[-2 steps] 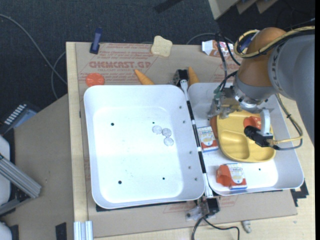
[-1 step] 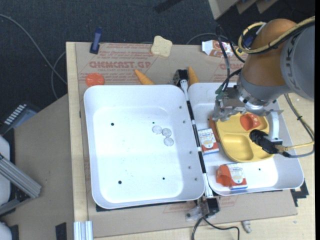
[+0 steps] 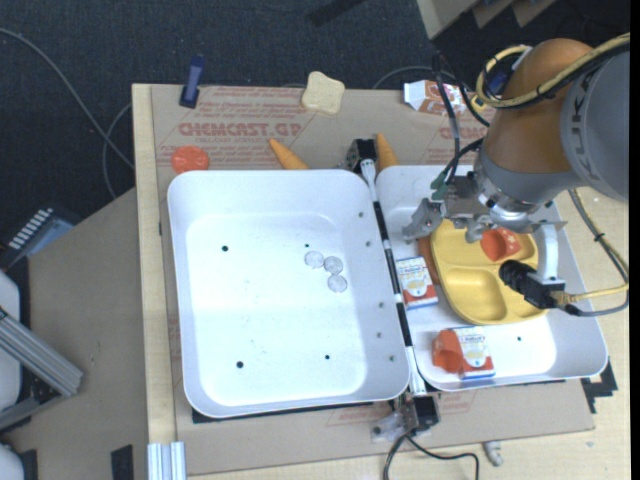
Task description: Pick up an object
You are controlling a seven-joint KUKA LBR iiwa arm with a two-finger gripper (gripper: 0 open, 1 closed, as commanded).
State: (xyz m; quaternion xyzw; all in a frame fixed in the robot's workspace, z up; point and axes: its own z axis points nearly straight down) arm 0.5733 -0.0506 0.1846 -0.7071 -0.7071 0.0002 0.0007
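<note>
While my arm (image 3: 540,108) reaches in from the right, its claw (image 3: 478,220) sits low over the back of the right bin (image 3: 570,353), right above the yellow dish (image 3: 480,286); I can't tell whether the claw is spread or pressed together, the wrist hides that. Yellow dish lies in the middle of the right bin, with an orange-red piece (image 3: 500,243) at its back edge just beside the claw. Small white-and-red carton (image 3: 413,280) lies along the bin's left wall, touching or nearly touching the dish. Second red-and-white packet (image 3: 464,353) lies near the front of the same bin, apart from the dish. Left bin (image 3: 200,218) holds three small clear round bits (image 3: 326,269) clustered near its centre. On the bench (image 3: 240,128) behind the bins: an orange disc (image 3: 189,158), a blue item (image 3: 191,80), a pale chunk (image 3: 323,92), an orange carrot-like piece (image 3: 287,155).
</note>
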